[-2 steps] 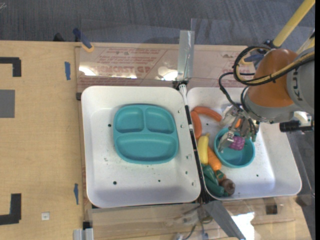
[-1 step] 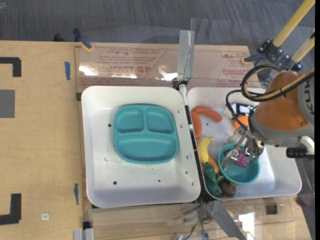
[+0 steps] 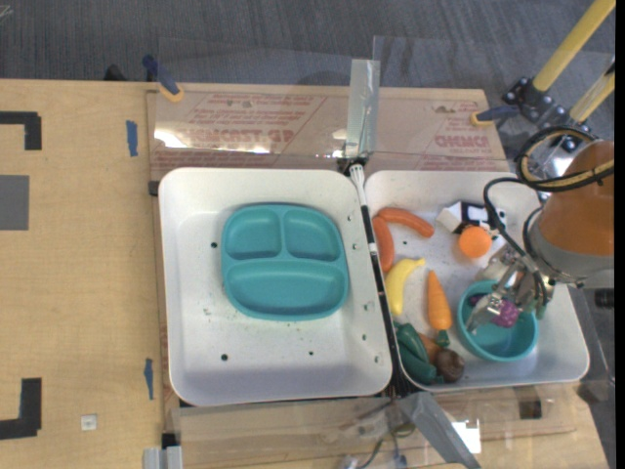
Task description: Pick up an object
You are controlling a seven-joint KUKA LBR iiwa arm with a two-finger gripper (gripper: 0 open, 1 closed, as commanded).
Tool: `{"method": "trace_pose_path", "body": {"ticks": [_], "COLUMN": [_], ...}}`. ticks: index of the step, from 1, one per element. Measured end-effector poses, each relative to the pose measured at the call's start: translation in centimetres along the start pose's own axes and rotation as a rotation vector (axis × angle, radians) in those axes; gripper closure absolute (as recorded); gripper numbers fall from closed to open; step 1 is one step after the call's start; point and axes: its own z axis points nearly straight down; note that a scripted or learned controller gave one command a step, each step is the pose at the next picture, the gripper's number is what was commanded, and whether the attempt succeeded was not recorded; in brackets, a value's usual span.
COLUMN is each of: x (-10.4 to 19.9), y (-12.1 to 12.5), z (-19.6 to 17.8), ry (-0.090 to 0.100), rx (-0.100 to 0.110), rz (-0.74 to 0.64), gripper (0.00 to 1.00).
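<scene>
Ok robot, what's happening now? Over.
Gripper down over teal bowl, right bin. Purple thing at fingertips, hold unclear. Carrot, banana alongside.

Arm [image 3: 576,225] cut off at right edge; claw [image 3: 510,301] hides part of teal bowl [image 3: 500,334].

The wooden bench [image 3: 78,262] carries two white bins side by side: left bin [image 3: 186,291], right bin [image 3: 566,360].
</scene>
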Motion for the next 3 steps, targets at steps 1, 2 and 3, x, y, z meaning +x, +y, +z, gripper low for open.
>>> {"method": "trace_pose_path", "body": {"ticks": [1,2,3], "x": [0.9,-7.1,-5.1], "y": [5.1,11.5,7.3], "z": [0.0,0.2,0.1], "ry": [-0.001,0.003,0.007], "rx": [-0.002,0.001,0.000], "rz": [0.001,0.212,0.342], "gripper": [0.00,0.00,0.00]}}
